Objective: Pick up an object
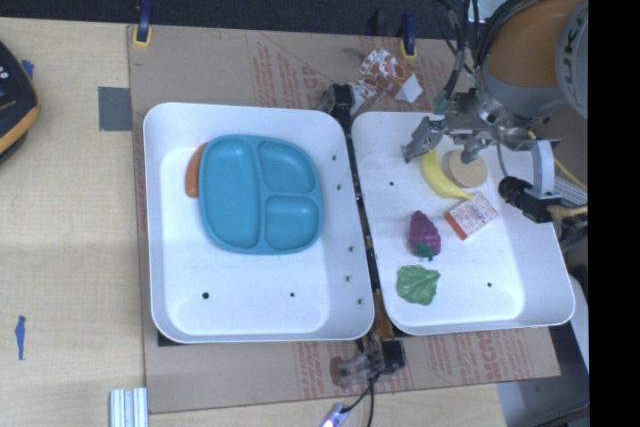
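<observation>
Camera view is looking down on two white bins lying side by side on a brown board. Nearest the bottom of the frame, in the right bin (540, 300), a green leaf-shaped toy (418, 284) is lying flat, and just above it a dark purple, grape-like piece (424, 233) is sitting upright-ish. To their right, a small orange and white carton (471, 216) is resting at a tilt. Farther up, a yellow banana (440, 177) is curving along the bin floor, its upper end passing under the gripper, and a round tan disc (466, 168) is touching its right side.

Above these, the gripper (452, 137) is hanging over the upper part of the right bin, at the upper right of the frame; its dark fingers are showing spread apart, with nothing visibly between them, right over the banana and disc. Whether they are touching either one I cannot tell.

At centre left, the left bin (240, 310) is carrying a blue divided plate (262, 193), with an orange item (192, 172) peeking out from under its left edge.
</observation>
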`<state>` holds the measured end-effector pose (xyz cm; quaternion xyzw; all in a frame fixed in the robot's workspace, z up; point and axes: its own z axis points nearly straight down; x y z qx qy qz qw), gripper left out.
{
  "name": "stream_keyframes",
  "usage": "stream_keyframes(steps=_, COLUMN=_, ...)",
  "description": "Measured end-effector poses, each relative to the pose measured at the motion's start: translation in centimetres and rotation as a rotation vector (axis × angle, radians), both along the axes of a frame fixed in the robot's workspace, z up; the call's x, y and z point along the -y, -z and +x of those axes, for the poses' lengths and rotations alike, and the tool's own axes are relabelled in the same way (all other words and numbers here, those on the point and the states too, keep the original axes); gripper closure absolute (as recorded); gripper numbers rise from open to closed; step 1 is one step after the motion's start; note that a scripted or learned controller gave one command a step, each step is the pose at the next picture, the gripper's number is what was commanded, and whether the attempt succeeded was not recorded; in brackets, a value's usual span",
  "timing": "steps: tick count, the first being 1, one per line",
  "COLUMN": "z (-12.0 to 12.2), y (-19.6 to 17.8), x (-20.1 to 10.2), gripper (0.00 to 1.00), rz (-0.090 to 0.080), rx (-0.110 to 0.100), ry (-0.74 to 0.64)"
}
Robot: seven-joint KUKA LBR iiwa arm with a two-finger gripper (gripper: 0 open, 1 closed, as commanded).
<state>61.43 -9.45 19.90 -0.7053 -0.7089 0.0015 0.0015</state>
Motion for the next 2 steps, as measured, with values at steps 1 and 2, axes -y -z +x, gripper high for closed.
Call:
stream_keyframes(steps=1, z=-2.6, y=8.1, x=5.9, gripper=0.00, rz=-0.002, rx=-0.001, ry=0.001)
stream_keyframes(steps=2, z=3.5, y=10.7, x=5.2, gripper=0.00, rz=0.000, rx=0.001, ry=0.001)
